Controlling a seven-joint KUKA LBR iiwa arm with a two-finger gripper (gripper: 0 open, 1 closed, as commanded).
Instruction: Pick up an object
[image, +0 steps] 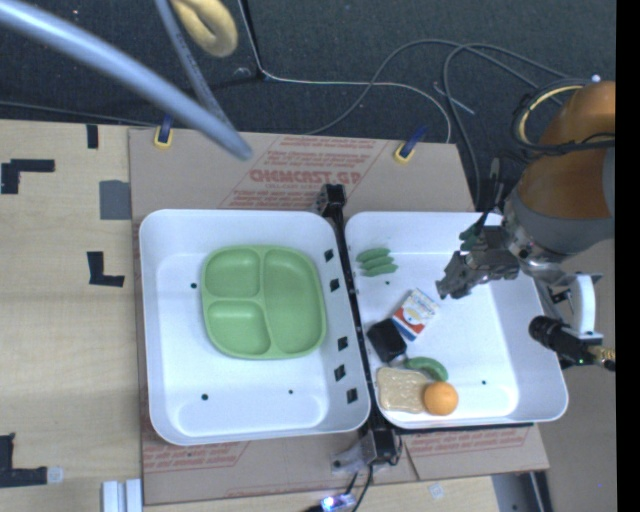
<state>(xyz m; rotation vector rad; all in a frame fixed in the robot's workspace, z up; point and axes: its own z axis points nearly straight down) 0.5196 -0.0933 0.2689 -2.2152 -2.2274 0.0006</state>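
The right bin (500, 340) holds a green pea pod (376, 262) near its far left, a small white carton with red and blue print (413, 312), a black block (386, 340), a green vegetable (427, 367), a tan slice of bread (399, 390) and an orange ball (440, 398). My gripper (455, 282) hangs over the right bin, just right of the carton and apart from it. Nothing shows between its dark fingers. The arm's grey wrist and orange band (570, 130) rise at the right.
The left bin (170, 330) carries a green divided plate (264, 302). A black divider (342, 300) runs between the bins. Cables trail over the dark floor behind the bench, and a grey pole (120, 70) crosses the top left.
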